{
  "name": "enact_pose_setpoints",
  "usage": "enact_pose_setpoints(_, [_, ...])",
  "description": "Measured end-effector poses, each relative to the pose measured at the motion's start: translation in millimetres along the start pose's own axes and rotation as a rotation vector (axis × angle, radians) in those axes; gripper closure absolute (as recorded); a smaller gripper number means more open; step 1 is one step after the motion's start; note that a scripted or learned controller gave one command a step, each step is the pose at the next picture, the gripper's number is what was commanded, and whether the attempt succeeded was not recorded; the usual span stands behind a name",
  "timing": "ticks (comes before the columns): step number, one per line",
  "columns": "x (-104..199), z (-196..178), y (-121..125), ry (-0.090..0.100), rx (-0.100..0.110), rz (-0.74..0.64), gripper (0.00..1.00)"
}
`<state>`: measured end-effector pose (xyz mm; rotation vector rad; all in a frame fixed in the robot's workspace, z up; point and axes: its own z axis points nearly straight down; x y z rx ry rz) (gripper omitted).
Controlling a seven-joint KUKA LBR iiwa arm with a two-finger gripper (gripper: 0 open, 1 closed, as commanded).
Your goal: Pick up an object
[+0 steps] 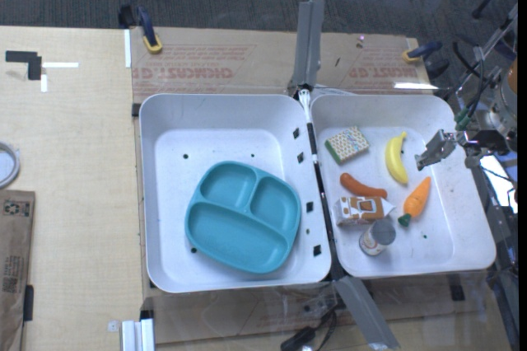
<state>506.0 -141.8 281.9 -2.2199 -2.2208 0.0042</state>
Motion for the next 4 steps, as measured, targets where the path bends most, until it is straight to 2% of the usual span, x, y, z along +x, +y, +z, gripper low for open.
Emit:
enact_pose_setpoints(1, [-56, 136, 31, 0.001, 0.0, 0.003, 0.0])
enact_pose_setpoints(2, [-48, 191, 25, 0.001, -0.001, 0.003, 0.0])
enact_pose_setpoints(3, [-48, 182, 25, 0.001, -0.001, 0.007, 1.0])
enact_pose_setpoints(4, [-24, 51, 45, -0.001, -0.001, -0.002, 1.0])
